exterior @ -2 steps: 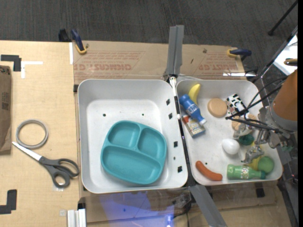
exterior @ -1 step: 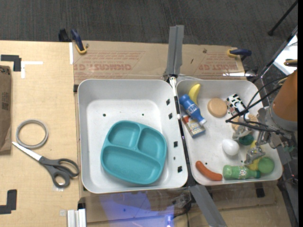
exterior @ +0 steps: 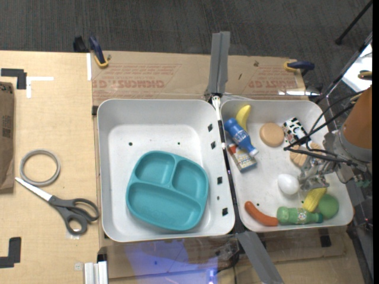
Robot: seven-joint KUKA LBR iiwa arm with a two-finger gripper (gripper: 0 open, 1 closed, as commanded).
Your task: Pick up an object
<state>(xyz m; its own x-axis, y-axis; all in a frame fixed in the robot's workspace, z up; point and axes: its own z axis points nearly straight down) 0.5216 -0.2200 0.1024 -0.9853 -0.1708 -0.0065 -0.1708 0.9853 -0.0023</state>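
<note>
So the gripper (exterior: 312, 179) is down in the right bin (exterior: 260, 176), hovering low over the clutter, but nothing's lifted as far as I can see. Can't tell its state, too much cable and metal there. The white egg (exterior: 288, 184) sits just to its left, the corn cob (exterior: 314, 198) right below it, green ball (exterior: 328, 206) beside that. Pick looks undone.

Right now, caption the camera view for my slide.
End effector low in right bin among toy food; teal tray in left bin.
</note>
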